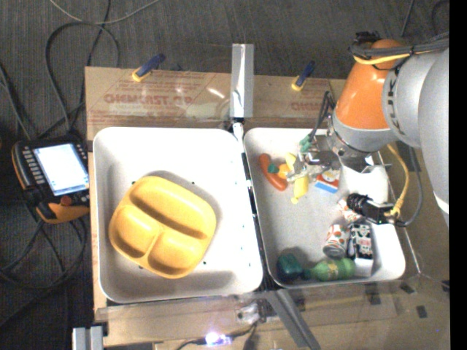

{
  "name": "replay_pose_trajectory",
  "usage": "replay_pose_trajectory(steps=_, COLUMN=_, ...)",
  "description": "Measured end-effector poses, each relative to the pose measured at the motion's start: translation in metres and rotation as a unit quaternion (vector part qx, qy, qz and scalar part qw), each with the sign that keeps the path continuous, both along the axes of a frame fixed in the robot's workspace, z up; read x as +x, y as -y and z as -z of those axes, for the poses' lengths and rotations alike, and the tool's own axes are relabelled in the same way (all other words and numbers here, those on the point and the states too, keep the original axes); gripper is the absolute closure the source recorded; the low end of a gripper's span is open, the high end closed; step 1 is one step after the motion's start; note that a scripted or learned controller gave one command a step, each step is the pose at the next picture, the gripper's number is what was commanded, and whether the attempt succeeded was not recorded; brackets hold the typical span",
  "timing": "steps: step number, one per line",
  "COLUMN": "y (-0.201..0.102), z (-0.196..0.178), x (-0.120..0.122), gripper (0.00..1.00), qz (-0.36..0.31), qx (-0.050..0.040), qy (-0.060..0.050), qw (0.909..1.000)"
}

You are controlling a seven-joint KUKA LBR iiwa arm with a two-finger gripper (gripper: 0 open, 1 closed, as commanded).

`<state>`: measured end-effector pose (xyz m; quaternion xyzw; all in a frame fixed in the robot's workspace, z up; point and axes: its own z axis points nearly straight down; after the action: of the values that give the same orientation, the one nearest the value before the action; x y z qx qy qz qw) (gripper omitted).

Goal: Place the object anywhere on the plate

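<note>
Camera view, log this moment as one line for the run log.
arm: over right bin | hand: above toy pile near carrot | plate: yellow, left bin, nothing on it | stage: object not yet placed

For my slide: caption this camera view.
Gripper over toys in the right bin; yellow plate in the left bin.

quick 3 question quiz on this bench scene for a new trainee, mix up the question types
1. True or false: the yellow plate lies in the left bin.
2. Multiple choice: where is the gripper?
A. over the plate
B. over the top of the right bin, near the carrot
C. outside both bins
3. Fill in: the green bottle lies along the ______ edge of the right bin.

Key
1. True.
2. B.
3. Bottom; it lies beside a dark green lump, below the small cans.
</note>
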<state>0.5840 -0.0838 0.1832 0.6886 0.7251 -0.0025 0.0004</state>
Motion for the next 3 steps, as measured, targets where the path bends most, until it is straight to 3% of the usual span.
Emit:
replay_pose_trajectory(steps=1, y=-0.083, z=0.000, x=-0.008, gripper=1.00, qz=-0.011, qx=0.0016, qy=0.000, qw=0.9999)
replay_pose_trajectory(steps=2, y=-0.103, z=0.001, x=-0.061, gripper=1.00, qz=-0.122, qx=0.0021, qy=-0.001, qw=0.9925)
replay_pose_trajectory(steps=3, y=-0.198, z=-0.005, x=-0.064, gripper=1.00, qz=-0.329, qx=0.0031, qy=0.000, qw=0.9443)
